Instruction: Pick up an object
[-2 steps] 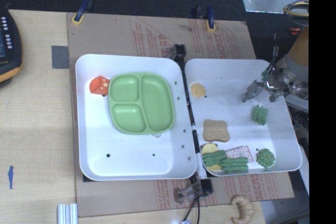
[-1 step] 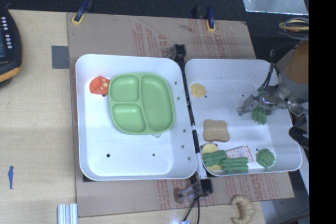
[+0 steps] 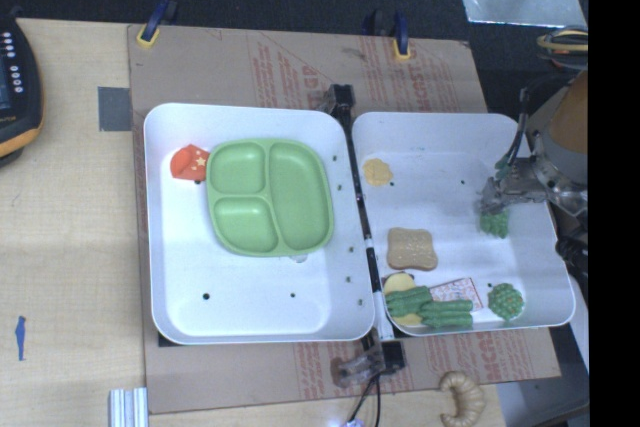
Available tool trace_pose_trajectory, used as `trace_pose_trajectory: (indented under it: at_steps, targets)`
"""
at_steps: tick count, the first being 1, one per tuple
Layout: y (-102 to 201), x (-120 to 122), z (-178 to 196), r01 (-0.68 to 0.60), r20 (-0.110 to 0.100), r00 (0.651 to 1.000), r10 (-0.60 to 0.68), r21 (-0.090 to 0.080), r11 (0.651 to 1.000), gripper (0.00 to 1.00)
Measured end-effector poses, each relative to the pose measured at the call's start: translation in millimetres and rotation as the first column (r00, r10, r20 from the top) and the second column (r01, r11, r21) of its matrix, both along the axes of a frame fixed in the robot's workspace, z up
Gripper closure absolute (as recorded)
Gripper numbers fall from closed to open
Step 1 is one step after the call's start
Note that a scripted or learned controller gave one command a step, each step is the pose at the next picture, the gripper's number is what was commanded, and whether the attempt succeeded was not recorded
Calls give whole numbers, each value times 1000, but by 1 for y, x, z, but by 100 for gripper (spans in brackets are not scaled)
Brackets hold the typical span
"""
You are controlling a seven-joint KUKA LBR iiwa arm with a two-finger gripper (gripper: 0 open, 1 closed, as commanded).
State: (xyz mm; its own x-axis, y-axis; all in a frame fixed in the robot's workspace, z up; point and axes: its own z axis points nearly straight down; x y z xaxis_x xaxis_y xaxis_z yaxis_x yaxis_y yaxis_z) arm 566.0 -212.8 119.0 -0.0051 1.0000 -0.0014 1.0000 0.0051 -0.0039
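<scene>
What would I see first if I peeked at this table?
Your eye would go to the big green divided plate in the middle of the left bin, with a small red thing tucked by its upper left corner. Next comes the right bin, where toy foods lie scattered and the gripper hangs over a small green piece near the right wall.

Even, moderately bright overhead light. The white bins (image 3: 250, 315) glare softly, washing out detail. The floor at twelve o'clock is dark. Faint shadows sit under the green tray (image 3: 270, 197). Overall slightly soft, low resolution, blurrier at three o'clock.
</scene>
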Motion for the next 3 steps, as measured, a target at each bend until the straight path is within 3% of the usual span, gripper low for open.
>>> trace_pose_trajectory:
  at_steps: [1, 2, 3]
  targets:
    - [0, 0, 0, -1, -1, 1000, 1, -1, 1000, 0]
    - [0, 8, -28, -2, 0, 1000, 2, 1, 1000, 0]
    - [0, 7, -16, -1, -1, 1000, 1, 1, 1000, 100]
